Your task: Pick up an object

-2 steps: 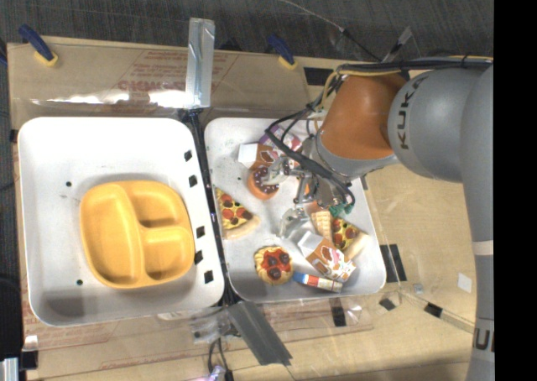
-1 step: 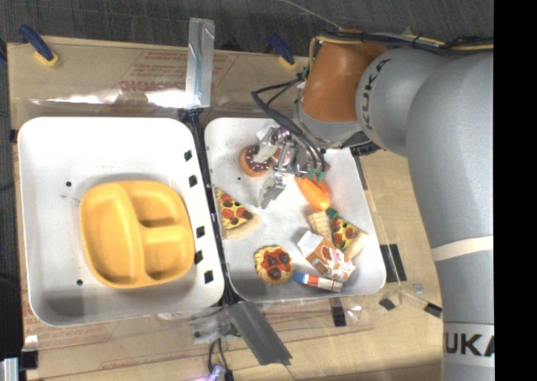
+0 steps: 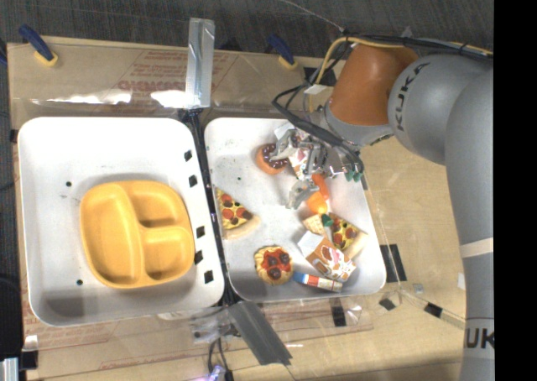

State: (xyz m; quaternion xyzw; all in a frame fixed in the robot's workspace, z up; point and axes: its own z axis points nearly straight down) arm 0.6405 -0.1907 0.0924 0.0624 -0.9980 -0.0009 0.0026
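Note:
My gripper [image 3: 307, 180] hangs over the upper right part of the right bin [image 3: 243, 140], its metal fingers pointing down toward an orange piece [image 3: 318, 204]. A round red toy tart [image 3: 270, 158] lies just left of the gripper. Lower in the same bin are a pizza slice [image 3: 232, 215] at the left wall, a small round pizza [image 3: 274, 263], a second pizza slice [image 3: 340, 232] and a printed packet [image 3: 325, 267]. The fingers are seen from above and I cannot make out their gap or anything between them.
The left bin [image 3: 50, 153] holds a yellow divided tray [image 3: 136, 232]. The arm's orange band [image 3: 367, 84] and grey link [image 3: 457, 119] overhang the right bin's far right corner. A black divider [image 3: 204, 195] runs between the bins.

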